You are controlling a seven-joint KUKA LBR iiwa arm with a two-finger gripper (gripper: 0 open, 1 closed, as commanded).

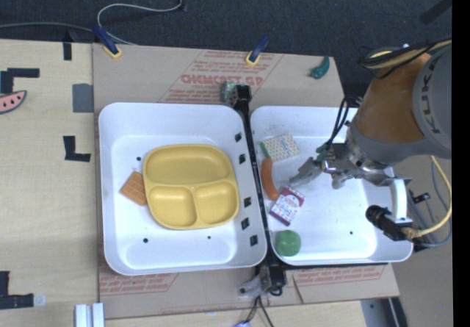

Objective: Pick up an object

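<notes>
- A grey KUKA arm (400, 109) with an orange band reaches in from the right over the right-hand bin (345, 245), its wrist angled down and toward the bin's left side.
- The gripper (302, 173) hangs low over the bin floor, pointing left toward the divider between the bins; whether its fingers are spread or closed cannot be told from this slant, and nothing is seen between them.
- Just below and left of the gripper tip lies a small red-and-white packet (286, 206), its long axis tilted from upper right to lower left.
- An orange carrot-like piece (269, 178) lies close to the bin's left wall, its long axis running nearly top to bottom, with a green end uppermost.
- A pale patterned square (280, 147) sits above the carrot, turned slightly like a diamond.
- A green ball (287, 242) rests in the bin's lower left corner.
- In the left-hand bin (121, 245) a yellow divided plate (191, 184) lies flat, with a tan cracker-like square (134, 188) tucked against its left edge.
- Both bins sit on a cardboard sheet (213, 76) on the counter (44, 186).
</notes>
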